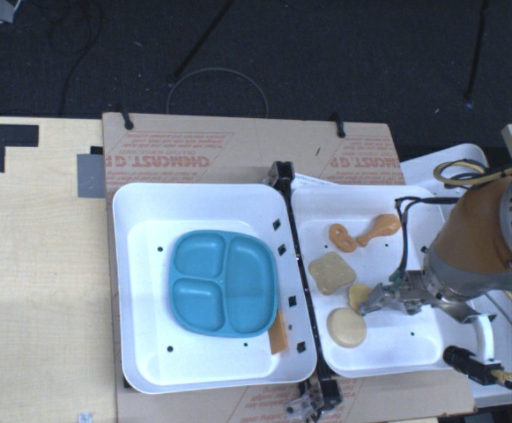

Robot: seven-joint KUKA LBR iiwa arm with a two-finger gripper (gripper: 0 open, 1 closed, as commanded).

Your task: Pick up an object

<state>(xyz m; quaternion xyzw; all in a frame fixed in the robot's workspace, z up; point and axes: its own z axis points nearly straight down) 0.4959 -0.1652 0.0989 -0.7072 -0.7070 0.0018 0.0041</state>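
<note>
Low in the right bin [414, 359], the hand [381, 300] sits at the end of the grey arm [467, 254] that comes in from the right edge of the worktop. From my seat I cannot tell how it is set, since the metal tip is small and dark against the bin floor. Its tip lies just beside a small yellow piece [358, 294], touching it or nearly so; I cannot tell which. A round cream-coloured bun [347, 328] lies just below and to the left of the hand, near the bin's front wall. A tan, toast-like square [331, 272] lies up and to the left of the hand, close to the divider between the bins. Farther toward the back wall I see an orange curved piece [361, 233], well apart from the hand. Over in the left bin [141, 227] a blue divided plate [222, 283] rests near the middle, with a thin brown stick [278, 333] at its right front edge, touching or just beside it.
</note>
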